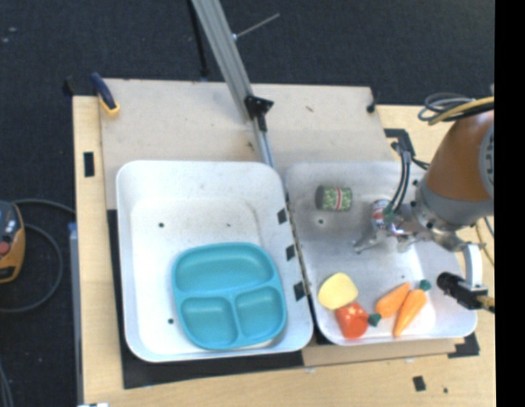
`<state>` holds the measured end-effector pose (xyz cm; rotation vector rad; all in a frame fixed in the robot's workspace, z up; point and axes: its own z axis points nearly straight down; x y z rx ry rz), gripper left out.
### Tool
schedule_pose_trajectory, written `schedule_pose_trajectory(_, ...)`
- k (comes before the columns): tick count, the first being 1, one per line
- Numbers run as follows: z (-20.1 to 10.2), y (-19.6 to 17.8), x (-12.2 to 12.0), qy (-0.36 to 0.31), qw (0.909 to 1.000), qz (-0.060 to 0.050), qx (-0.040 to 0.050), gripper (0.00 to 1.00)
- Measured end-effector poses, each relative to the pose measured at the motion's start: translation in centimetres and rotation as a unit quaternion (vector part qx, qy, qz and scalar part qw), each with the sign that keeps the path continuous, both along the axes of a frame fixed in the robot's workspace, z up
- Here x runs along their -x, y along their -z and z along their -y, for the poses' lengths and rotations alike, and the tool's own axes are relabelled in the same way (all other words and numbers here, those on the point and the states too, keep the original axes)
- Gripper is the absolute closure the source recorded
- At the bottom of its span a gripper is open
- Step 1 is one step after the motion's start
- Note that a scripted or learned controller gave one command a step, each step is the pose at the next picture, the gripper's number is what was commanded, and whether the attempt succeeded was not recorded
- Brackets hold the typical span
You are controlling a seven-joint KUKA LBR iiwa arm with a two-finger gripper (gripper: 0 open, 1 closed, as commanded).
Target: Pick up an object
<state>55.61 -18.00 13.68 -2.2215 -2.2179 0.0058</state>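
One gripper above right bin

Two bins sit side by side on the bench. The left bin holds a divided tray toward its near edge. In the right bin, a can lies at the back; a round piece, a tomato-like piece and apparently two carrots cluster along the front.

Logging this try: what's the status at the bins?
Gripper low in right bin, holding nothing seen. Small green can beside it, untouched. Yellow lemon, red pepper, two orange carrots at near edge.
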Motion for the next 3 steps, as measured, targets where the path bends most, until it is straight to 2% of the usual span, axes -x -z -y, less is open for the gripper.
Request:
schedule_pose_trajectory(1,0.1,-1.5,-0.3,0.001,1.0000,0.004,0.0004,1.00)
schedule_pose_trajectory(2,0.8,-7.9,-0.2,0.000,1.0000,0.006,0.0013,1.00)
schedule_pose_trajectory(3,0.9,-8.7,-0.3,-0.001,1.0000,0.004,0.0001,1.00)
